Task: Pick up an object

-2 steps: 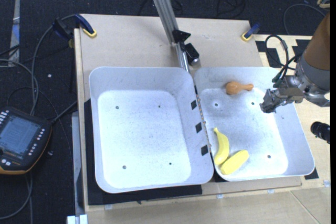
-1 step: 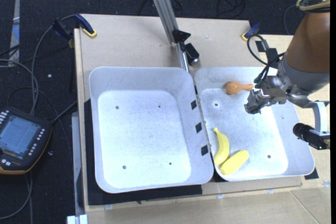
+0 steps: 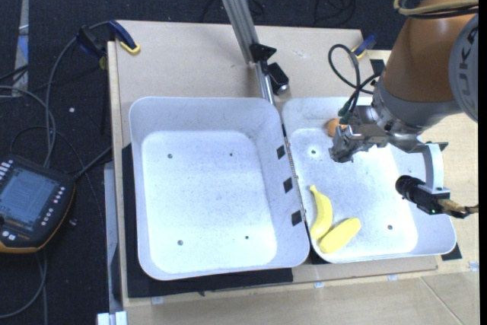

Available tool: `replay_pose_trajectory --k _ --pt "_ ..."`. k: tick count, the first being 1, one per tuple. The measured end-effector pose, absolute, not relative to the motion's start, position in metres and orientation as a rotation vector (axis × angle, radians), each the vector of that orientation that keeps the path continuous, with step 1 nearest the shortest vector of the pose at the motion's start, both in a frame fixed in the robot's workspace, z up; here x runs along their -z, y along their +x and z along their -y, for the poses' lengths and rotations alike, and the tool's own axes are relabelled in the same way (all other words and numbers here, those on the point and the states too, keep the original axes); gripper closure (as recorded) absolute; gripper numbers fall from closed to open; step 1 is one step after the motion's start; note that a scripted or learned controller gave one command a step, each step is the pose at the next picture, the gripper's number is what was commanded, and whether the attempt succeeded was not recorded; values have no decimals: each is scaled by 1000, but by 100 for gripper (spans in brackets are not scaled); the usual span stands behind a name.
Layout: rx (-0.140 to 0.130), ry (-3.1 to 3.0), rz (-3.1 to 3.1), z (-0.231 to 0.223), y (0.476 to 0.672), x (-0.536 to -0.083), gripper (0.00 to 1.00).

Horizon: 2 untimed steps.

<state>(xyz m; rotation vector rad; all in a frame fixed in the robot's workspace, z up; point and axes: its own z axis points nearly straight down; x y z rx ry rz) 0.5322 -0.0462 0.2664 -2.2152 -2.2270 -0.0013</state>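
Bench (image 3: 190, 65) of pale wood, on dark carpet strewn with black cables; teach pendant (image 3: 27, 202) lies left of it. Two shallow white bins sit side by side, speckled inside: left bin (image 3: 205, 186), right bin (image 3: 380, 186). Slanted aluminium rail (image 3: 236, 4) runs down to the seam between them. Yellow banana (image 3: 321, 211), smooth and curved, lies at the right bin's near-left corner, just beside a yellow lemon-shaped piece (image 3: 340, 234). Small orange object (image 3: 333, 126) sits near the far wall. Gripper (image 3: 344, 146) hangs over the right bin beside the orange object; whether it is open or clamped cannot be told.
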Motion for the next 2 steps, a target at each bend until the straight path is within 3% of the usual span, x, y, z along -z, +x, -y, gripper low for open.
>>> replay_pose_trajectory --k 2 --pt "0 -2215 2226 -46 535 -257 100"
